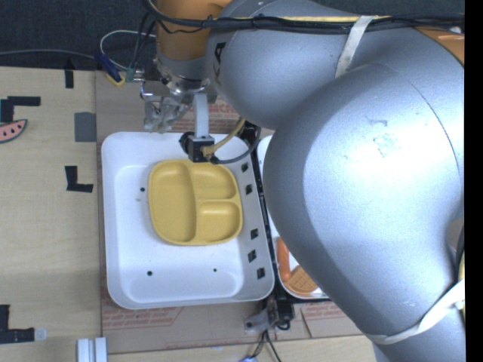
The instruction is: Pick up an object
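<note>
the grey arm (362, 164) was the largest item on view, covering the right half of the scene, with its orange band at the top. the worktop (45, 262) was tan, marked with black tape pieces and one grey patch (85, 125). the left white bin (124, 277) lay fully exposed. a yellow divided plate (195, 202) lay flat in the middle of this bin, toward its far side, with its compartments facing up. the right bin (277, 281) was largely hidden beneath the arm, with a narrow strip visible. an orange object (290, 271) lay in that strip and could not be identified. the tool (161, 115) was at the far rim of the left bin, near the plate's far edge but apart from it. whether the tool was spread or pressed together could not be told.
</note>
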Controlling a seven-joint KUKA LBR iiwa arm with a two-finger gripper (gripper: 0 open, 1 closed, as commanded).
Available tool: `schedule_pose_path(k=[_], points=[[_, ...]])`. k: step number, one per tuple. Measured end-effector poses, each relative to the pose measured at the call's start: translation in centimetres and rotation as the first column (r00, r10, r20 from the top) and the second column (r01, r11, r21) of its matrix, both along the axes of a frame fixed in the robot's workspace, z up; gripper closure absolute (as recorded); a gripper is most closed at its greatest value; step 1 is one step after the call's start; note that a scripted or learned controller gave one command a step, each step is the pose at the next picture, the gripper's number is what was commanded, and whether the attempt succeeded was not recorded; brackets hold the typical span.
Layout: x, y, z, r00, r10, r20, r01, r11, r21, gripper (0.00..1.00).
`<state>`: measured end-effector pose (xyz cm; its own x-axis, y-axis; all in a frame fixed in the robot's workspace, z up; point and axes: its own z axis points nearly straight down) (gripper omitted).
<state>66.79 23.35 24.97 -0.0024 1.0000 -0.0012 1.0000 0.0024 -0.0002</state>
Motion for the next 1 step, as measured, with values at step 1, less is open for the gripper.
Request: schedule_pose_path(k=[1], points=[[-0.04, -0.02, -2.45, 1.0, 0.0, -0.002, 0.0, 1.0, -0.001, 1.0]])
